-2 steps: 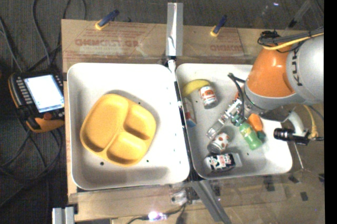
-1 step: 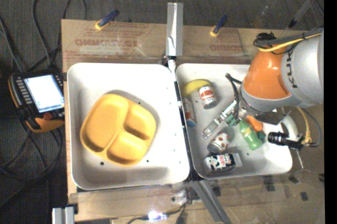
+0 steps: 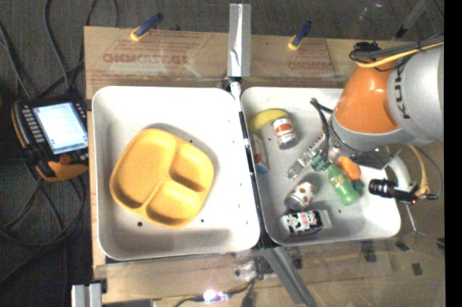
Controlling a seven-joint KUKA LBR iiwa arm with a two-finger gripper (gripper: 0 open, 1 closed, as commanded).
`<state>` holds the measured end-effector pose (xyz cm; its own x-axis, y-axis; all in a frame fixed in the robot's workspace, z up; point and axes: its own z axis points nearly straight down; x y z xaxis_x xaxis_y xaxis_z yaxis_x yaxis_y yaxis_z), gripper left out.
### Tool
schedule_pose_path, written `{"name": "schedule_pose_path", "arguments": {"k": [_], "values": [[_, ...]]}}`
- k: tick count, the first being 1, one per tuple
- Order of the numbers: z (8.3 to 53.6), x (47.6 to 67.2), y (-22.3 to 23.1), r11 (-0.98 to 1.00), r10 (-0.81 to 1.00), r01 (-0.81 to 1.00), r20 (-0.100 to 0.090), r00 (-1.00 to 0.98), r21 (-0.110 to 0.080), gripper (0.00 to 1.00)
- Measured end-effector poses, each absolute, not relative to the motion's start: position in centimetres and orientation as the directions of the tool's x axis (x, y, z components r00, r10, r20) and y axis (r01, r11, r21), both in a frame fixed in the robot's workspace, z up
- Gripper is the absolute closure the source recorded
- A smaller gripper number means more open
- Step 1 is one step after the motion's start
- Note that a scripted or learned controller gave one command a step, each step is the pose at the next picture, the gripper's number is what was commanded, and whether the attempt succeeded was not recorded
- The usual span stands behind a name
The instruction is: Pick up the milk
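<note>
Gripper (image 3: 309,158) over the middle of the right bin (image 3: 390,226), pointing down-left in the camera view. Can't tell how far open it is from this angle; nothing visibly held.

Milk (image 3: 303,221): black-and-white carton, on its side in the right bin, just beside the bin's near wall. Long axis roughly left-right, parallel to that wall. Sits toward the near edge from the gripper, almost straight below it in the view, well apart. Spotted can (image 3: 303,192) sits between the two, close to the carton's upper side. Probably needs a move toward the near wall, a wrist turn to close across the carton's short side, and clearance from that can. Near wall leaves little room on the far side of the carton, so a likely miss there.

Single arm, so no choice of reach.

Counts:
- milk: 1
- cans: 2 (spotted, plus red-label can (image 3: 284,132))
- green bottle (image 3: 345,186): 1, close to the wrist
- orange piece (image 3: 349,167): 1
- yellow fruit-like item (image 3: 266,118): 1
- bins: 2; left bin (image 3: 115,103) holds 1 yellow tray (image 3: 163,176)
</note>
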<state>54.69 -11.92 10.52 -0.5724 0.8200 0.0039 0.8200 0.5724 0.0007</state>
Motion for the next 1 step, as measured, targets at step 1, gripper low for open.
{"name": "schedule_pose_path", "arguments": {"k": [1], "values": [[15.59,49.34,-14.42,0.74,0.673,0.673,0.001,-0.74,-0.003,1.0]]}}
